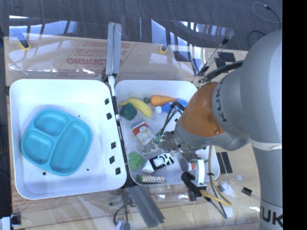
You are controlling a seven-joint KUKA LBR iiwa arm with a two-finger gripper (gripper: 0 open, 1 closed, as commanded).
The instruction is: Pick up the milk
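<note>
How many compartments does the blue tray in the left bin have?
3. The blue tray has one compartment at its upper left, one at its lower left and a long one down its right side.

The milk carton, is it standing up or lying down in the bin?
Lying down: the milk shows its broad printed side, flat on the right bin floor.
</note>
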